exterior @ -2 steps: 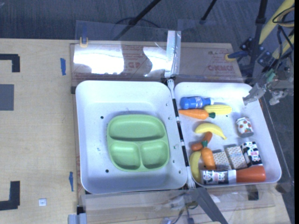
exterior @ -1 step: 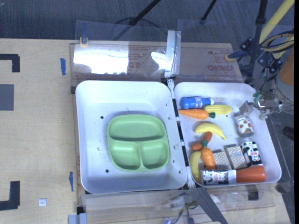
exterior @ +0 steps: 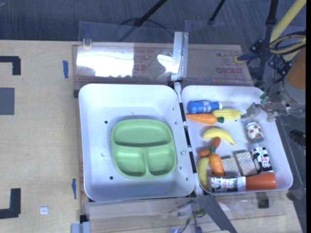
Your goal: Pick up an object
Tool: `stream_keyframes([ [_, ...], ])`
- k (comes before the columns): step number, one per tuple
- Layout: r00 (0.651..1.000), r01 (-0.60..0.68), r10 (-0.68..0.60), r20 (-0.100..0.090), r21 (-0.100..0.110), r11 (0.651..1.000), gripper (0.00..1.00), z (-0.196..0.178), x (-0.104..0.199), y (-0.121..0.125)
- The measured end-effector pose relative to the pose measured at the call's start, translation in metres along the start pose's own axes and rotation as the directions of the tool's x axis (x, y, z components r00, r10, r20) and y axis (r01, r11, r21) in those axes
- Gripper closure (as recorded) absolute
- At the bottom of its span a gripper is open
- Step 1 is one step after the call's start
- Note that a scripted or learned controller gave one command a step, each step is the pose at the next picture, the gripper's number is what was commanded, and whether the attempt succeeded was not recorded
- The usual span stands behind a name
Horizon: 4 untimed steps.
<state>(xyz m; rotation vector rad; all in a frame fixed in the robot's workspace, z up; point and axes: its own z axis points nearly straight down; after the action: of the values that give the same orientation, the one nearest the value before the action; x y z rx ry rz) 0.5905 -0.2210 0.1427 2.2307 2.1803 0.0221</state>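
In the right bin [exterior: 284, 144], the candidate objects are lying crowded together: a blue bottle [exterior: 204, 106] is touching a carrot [exterior: 200, 118], a corn cob [exterior: 227, 114] is sitting just beside them, and a banana [exterior: 218, 134] is resting near the bin's middle. A small white cup [exterior: 252, 131] is standing apart from the rest. Along the front wall, a second carrot [exterior: 215, 161], patterned blocks [exterior: 243, 163] and an orange-red cylinder [exterior: 260, 180] are packed closely.

Risk assessment: the crowding is making a clean grasp unlikely in the front cluster, since a descent there is likely to strike a neighbour or pinch two items at once. The rounded, smooth items are judged prone to rolling or slipping out under closing pressure. The white cup is offering the most clearance.

The gripper [exterior: 255, 109] is hovering over the bin's rear right area, with the arm reaching in from the right edge. Whether the jaws are wide or narrow cannot be told here; nothing is visible between them.

The left bin [exterior: 97, 130] is carrying a green divided tray [exterior: 143, 147].
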Motion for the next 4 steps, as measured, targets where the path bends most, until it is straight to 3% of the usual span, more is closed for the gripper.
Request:
stream_keyframes([
  [1, 1.000, 0.011, -0.011, 0.004, -0.015, 1.000, 0.00, 0.0018, 0.0004, 0.0052],
  [4, 1.000, 0.011, -0.011, 0.005, -0.023, 1.000, 0.00, 0.0030, 0.0006, 0.0065],
])
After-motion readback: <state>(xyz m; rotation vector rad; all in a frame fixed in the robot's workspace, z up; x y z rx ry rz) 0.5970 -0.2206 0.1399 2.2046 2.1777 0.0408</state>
